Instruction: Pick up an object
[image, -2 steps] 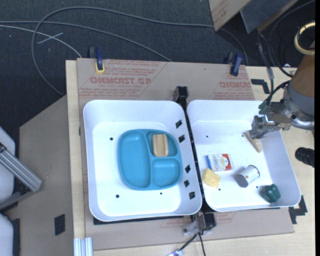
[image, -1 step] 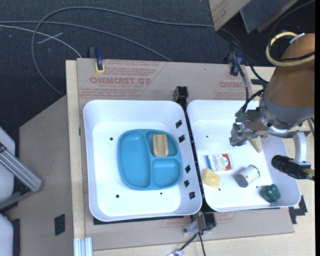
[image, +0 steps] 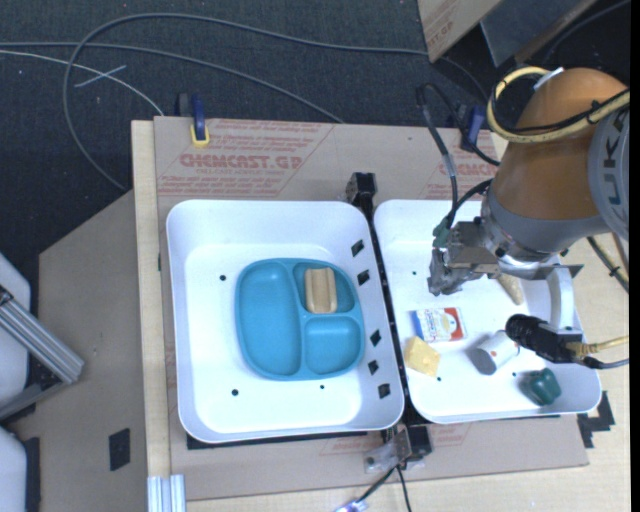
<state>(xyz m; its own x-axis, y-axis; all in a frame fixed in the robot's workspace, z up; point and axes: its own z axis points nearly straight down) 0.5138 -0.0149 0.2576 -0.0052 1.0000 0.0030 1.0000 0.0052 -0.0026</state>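
Gripper (image: 447, 272) low over the right bin (image: 405, 250), open or closed cannot be told, red-and-blue labelled packet (image: 440, 325) just below it, its writing too small to read, yellow wedge (image: 422, 357) beside, red "CHEMCAST" print on brown board (image: 240, 160)

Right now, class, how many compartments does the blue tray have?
3: a long compartment on the tray's left, an upper-right compartment holding a wooden block, and a bare lower-right compartment. None looks hidden.

Only readable bit is red "CHEMCAST GP" printed on the brown sheet (image: 250, 150) (the smaller lines are too blurry).
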